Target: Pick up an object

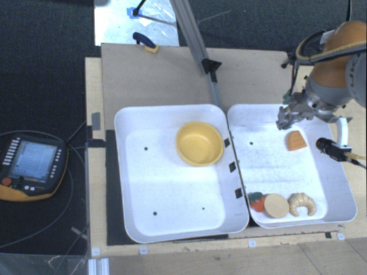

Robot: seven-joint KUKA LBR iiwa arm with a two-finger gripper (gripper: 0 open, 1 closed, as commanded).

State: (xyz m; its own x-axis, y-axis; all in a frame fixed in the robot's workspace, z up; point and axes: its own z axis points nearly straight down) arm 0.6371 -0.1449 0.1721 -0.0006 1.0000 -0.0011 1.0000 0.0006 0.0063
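Observation:
In the right bin (269,153), an orange wedge-shaped piece (296,141) lies near the far right corner. Along that bin's near edge sit a croissant (302,204), a round tan disc (276,205) and a small red and green item (256,200). A yellow bowl (199,143) stands upright in the far right part of the left bin (149,199). My gripper (287,119) hangs over the far end of the right bin, just up and left of the orange wedge, with nothing visibly held.
A grey pole (192,33) slants across the bench behind the bins, ending at a black clamp (211,66). A teach pendant (30,166) lies on the floor to the left. A black cable part (330,148) sticks out by the wrist.

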